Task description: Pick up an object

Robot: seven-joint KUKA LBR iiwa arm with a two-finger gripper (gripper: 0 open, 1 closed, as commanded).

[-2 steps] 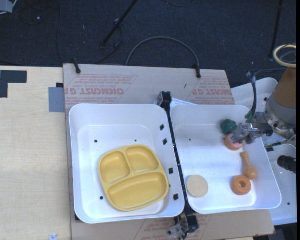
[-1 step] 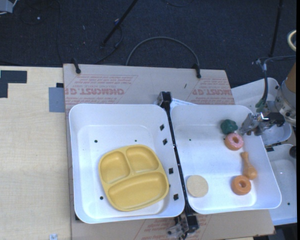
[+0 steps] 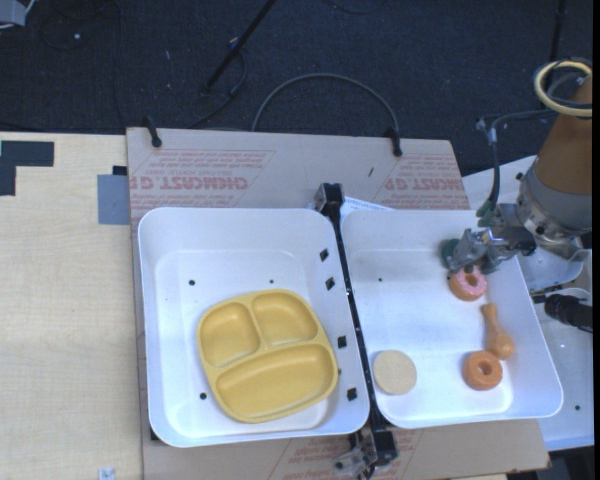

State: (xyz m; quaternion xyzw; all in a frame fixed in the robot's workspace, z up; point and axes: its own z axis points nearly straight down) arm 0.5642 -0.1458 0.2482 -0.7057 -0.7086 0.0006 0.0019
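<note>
The tabletop (image 3: 50, 298) is pale wood-grain laminate, with dark blocky marks near its far left edge and a grey square just left of the bins. A sheet of brown cardboard (image 3: 280, 173) printed with red mirrored lettering lies under both bins. Beyond it the floor (image 3: 130, 58) is dark carpet strewn with black cables, one of them arching behind the cardboard's far edge.

The left bin (image 3: 170, 258) holds a yellow compartment plate (image 3: 268, 355) with two small sections and one long one, lying flat toward the near side. A black divider strip runs between the two bins.

The right bin (image 3: 420, 278) holds four things. A pink frosted doughnut (image 3: 468, 286) sits by the far right wall. Near it, toward the front, lies an orange peg-shaped toy (image 3: 496, 332), and just beyond that an orange doughnut (image 3: 483, 370). A pale round biscuit (image 3: 394, 373) rests at the near left, well apart from the others.

The arm (image 3: 565, 163) enters from the right, its tan-orange band above the grey wrist. The jaws (image 3: 472, 253) hang at the far right of the right bin, just above the pink frosted doughnut; whether they are parted or closed I cannot tell, and nothing is visibly between them.
</note>
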